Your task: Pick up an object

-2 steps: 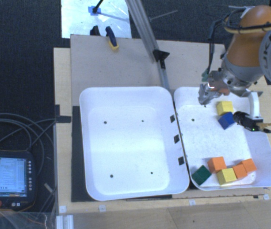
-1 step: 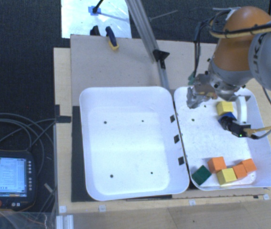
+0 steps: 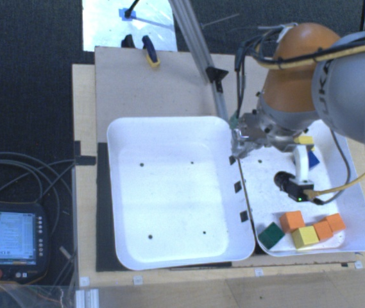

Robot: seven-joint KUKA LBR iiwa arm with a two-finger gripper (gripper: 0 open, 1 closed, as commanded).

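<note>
At the far left, off the bench, lies a teach pendant (image 3: 12, 239), which plays no part in the pick. Next comes the left bin (image 3: 169, 197), showing only bare white floor, so nothing there is worth reaching for. The gripper (image 3: 241, 147) hangs at the divide between the bins, over the far-left corner of the right bin (image 3: 359, 236). Its tip is too crowded against the rim to tell whether the claw is open or closed, and no object shows in it. The candidates sit at the near end of the right bin. A green block (image 3: 271, 235) is leftmost and slightly apart from the rest. To its right are an orange block (image 3: 291, 221) and a yellow block (image 3: 305, 237) touching each other, then two more orange blocks (image 3: 329, 226) packed in just beside them. The green block looks like the best choice, since it has free space on its left and far sides. To pick it up, the arm should travel toward the near edge and centre over the block. The claw should turn so it closes across two free faces, then drop straight down, clear of the bin wall and the orange neighbour.
</note>
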